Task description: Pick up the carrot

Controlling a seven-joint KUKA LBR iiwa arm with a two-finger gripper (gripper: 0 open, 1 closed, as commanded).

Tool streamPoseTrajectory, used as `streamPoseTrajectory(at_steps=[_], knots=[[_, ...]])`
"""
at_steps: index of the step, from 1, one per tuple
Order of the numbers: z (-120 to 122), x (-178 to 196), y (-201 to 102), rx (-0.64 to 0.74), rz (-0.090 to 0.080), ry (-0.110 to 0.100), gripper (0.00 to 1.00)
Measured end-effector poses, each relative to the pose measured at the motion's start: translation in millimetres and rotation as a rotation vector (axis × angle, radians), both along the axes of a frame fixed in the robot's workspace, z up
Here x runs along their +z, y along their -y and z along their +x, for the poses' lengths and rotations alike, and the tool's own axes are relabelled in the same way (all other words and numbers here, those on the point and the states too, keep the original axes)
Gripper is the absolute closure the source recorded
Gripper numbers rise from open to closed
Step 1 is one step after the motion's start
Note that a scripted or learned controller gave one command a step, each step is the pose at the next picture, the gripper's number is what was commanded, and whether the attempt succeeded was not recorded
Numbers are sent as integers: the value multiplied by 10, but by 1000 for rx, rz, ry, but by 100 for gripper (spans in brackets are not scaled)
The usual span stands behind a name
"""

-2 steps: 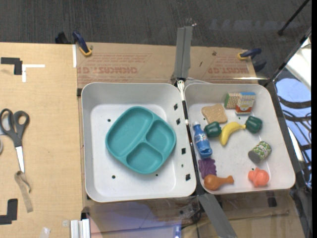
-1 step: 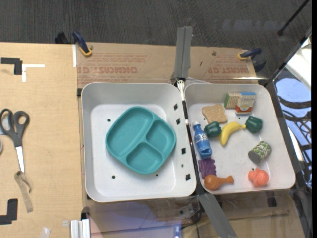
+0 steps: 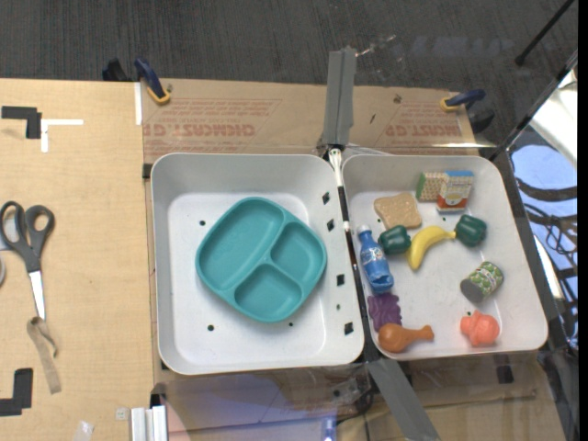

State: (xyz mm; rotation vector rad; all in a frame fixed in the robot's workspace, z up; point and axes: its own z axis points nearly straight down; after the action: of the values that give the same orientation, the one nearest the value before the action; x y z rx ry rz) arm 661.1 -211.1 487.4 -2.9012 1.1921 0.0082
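Seen from above: two white bins side by side on a table (image 3: 73, 338), left bin (image 3: 175, 320) at 9 o'clock, right bin (image 3: 524, 246) at 3 o'clock. Lying in the right bin's 5 o'clock corner, the carrot (image 3: 479, 328), a stubby orange lump close to the front wall and apart from its neighbours. Long axis hard to read from this slant; seemingly foreshortened, with no clear tip to either side, so pointing direction impossible to tell. Toward 12 o'clock from it, a can (image 3: 482, 281); toward 9 o'clock, a drumstick (image 3: 404, 336), thick end at 9 o'clock, thin end at 3 o'clock. Just above the drumstick, grapes (image 3: 384, 309) and a blue bottle (image 3: 373, 260) along the bin's 9 o'clock wall. Mid-bin, a banana (image 3: 427, 244) between two green pieces (image 3: 394, 240) (image 3: 469, 230); toward 12 o'clock, toast (image 3: 398, 210) and a carton (image 3: 455, 190). Resting in the left bin, a teal divided plate (image 3: 262, 260). At 9 o'clock on the table, scissors (image 3: 28, 237). Whether the end effector is spread or pressed together: cannot tell.
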Motion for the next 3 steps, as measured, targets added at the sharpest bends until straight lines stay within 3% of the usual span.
streamPoseTrajectory(at_steps=[1, 2, 3], knots=[[-526, 0, 53, 336, 3, 1, 100], [-381, 4, 101, 580, 4, 7, 100], [-354, 53, 90, 581, 15, 9, 100]])
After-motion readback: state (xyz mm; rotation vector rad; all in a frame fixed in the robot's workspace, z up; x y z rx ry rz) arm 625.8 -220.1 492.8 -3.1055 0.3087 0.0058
